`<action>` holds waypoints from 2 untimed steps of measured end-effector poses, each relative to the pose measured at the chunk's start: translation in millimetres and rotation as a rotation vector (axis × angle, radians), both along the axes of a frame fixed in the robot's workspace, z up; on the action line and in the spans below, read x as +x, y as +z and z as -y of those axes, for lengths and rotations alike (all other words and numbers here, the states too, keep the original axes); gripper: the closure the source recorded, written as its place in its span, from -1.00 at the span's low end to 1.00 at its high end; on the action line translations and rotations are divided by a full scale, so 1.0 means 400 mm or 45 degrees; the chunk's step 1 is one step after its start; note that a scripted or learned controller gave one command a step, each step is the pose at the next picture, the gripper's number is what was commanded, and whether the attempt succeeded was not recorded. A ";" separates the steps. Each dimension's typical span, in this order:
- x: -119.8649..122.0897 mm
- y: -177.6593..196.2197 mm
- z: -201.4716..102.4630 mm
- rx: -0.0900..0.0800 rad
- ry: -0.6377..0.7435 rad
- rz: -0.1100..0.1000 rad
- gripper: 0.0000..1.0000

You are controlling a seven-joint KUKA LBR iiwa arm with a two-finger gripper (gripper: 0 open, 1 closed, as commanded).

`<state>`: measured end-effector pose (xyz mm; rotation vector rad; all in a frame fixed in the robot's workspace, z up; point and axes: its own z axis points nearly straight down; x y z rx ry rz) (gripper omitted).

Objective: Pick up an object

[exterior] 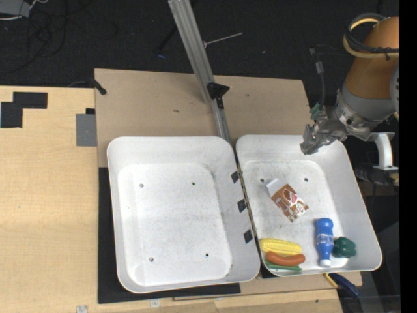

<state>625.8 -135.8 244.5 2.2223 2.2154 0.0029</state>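
Two shallow white plastic bins sit side by side on the worktop, and all the stuff is in the right bin [339,168]. The left bin [130,155] has just its bare floor. The robot's hand [311,142] hovers over the far rim of the right bin, near its back corner, and honestly I can't tell whether it's apart or together from this angle. Nothing is visibly in it.

Easiest target, I'd say, is the small brown-and-white printed carton [287,201] lying flat mid-bin, well apart from everything else. To do it well, I'd come straight down over it and line the grip up across its narrow side.

The rest is bunched along the near edge: a yellow toy corn cob [281,246] touching a red toy sausage [286,259], then a blue-and-white little bottle [324,240] just beside a dark green lumpy toy [344,246]. Those look trickier, being crowded against the wall.
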 end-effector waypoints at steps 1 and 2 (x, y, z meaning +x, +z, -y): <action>0.001 0.042 0.000 0.002 0.007 -0.004 1.00; -0.001 0.013 -0.154 0.005 0.010 -0.010 1.00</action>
